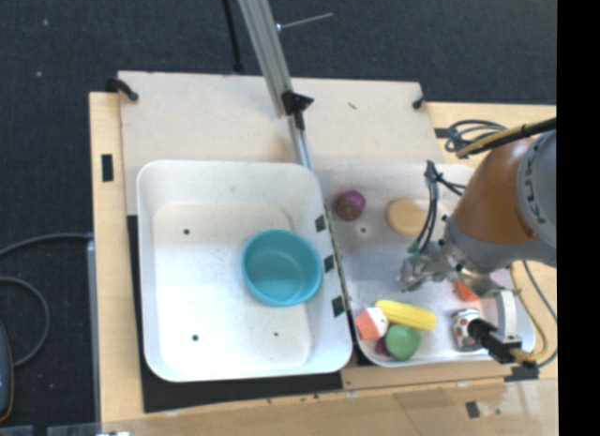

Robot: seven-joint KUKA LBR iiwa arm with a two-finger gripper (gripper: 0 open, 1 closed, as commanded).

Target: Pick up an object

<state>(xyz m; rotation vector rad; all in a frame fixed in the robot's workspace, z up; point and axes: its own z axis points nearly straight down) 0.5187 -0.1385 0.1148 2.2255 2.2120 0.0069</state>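
Hovering low at centre right of the frame, gripper [415, 273] over bare floor of the right bin [375, 237], just above the banana [406, 314]. Pincer state: cannot tell, too small and shadowed. Nothing seen held, so apparently nothing picked yet. Candidates lying near: banana, green ball [402, 342] and red block [370, 324] at lower right; purple ball [350, 204] and tan disc [407, 216] further up. Blue bowl [281, 267] in left bin [187, 190]. Left to do: descend, close, lift.
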